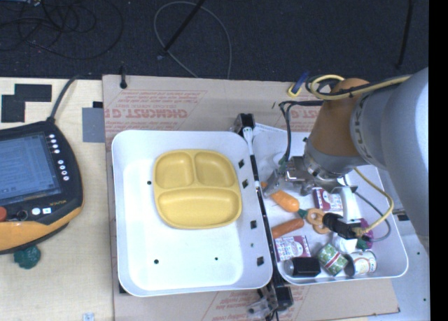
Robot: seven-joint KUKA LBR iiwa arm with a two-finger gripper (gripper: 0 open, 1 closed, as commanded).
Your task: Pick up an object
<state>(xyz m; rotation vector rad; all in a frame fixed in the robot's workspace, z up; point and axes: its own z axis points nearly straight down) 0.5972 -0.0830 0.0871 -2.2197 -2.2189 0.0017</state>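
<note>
Since the graspable clutter sits in the right bin (399, 260), the arm (392, 124) hangs over it, pincer (302, 176) low near the orange carrot (285, 201); its state I cannot tell.

We cannot see the far half of the shallow white right-hand bin (392, 264), covered by the grey arm with its orange band (364, 127); the two-finger gripper's fingers (297, 173) are hidden beneath the wrist.
</note>
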